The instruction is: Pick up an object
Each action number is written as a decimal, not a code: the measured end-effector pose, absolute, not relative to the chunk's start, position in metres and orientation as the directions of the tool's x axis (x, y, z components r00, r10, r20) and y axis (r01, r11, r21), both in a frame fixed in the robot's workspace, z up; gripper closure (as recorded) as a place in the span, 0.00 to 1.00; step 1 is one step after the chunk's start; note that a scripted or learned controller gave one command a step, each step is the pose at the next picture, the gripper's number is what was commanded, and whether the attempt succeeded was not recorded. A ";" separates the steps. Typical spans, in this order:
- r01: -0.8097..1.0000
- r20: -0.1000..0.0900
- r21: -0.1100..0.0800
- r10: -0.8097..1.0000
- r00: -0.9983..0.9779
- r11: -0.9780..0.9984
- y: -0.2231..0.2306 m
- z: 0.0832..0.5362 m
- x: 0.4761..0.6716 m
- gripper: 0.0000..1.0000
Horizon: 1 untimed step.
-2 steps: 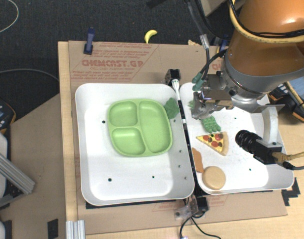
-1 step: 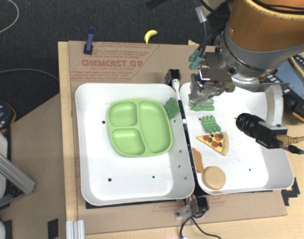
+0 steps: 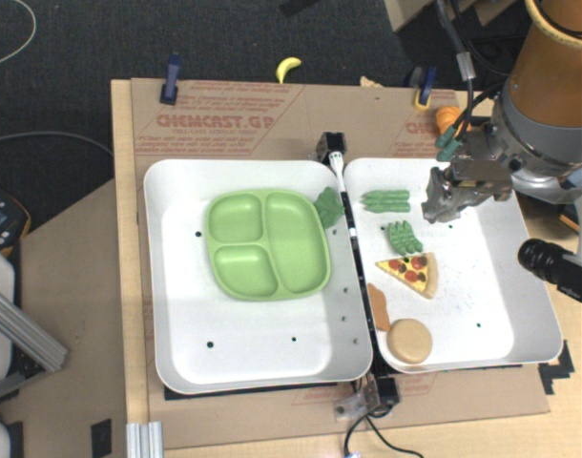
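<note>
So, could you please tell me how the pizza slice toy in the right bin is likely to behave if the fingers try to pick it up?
The pizza slice lies flat on the right bin, so it probably won't roll or tip. Its low, thin profile may leave little to pinch, and it could slide on the smooth white floor. It looks like a light toy, probably stiff, though I can't tell.

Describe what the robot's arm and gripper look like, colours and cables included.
The arm is a thick grey cylinder with a broad orange band above the wrist. Black cables run down beside it, with a small green connector near the wrist. The gripper is a compact dark grey metal assembly.
</note>
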State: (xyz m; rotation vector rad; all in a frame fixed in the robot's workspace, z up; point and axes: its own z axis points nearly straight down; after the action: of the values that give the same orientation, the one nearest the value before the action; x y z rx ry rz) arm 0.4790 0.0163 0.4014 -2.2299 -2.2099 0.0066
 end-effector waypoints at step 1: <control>1.000 0.000 -0.011 1.000 -0.007 0.007 0.097 0.302 0.478 1.00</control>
State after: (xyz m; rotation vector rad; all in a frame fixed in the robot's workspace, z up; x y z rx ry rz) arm 0.4777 0.0968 0.3023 -2.2076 -2.2238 0.0126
